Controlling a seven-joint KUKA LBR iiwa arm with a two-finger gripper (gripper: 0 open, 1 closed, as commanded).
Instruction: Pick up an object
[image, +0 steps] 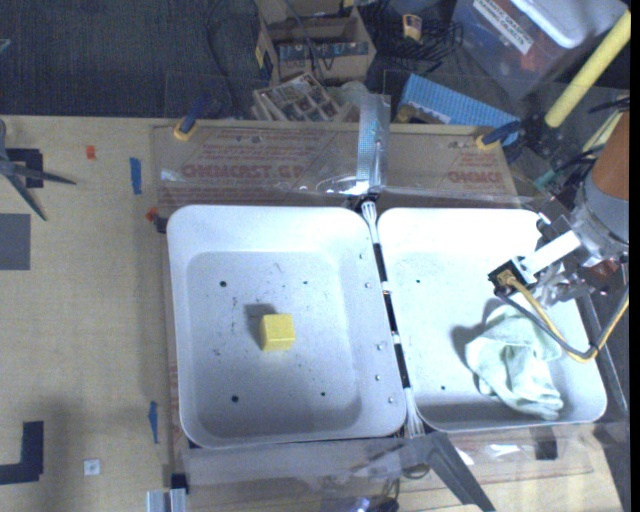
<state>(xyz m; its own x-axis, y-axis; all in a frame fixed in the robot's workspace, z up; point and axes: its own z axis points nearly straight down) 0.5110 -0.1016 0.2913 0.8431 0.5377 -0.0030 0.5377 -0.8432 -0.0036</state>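
A small yellow block (278, 331) lies in the middle of the left bin (200, 235). A crumpled white and pale green cloth (515, 363) rests in the front right part of the right bin (440, 240). My gripper (537, 293) hangs over the right bin's right side, just above the cloth's upper edge. A yellow cable loops from the wrist down past the cloth.
The two white bins meet at a central seam (385, 300). A clear plastic sheet with cardboard (300, 165) lies behind the bins. Clutter of boxes and cables sits at the back. Bare wooden bench top (70, 300) extends to the left.
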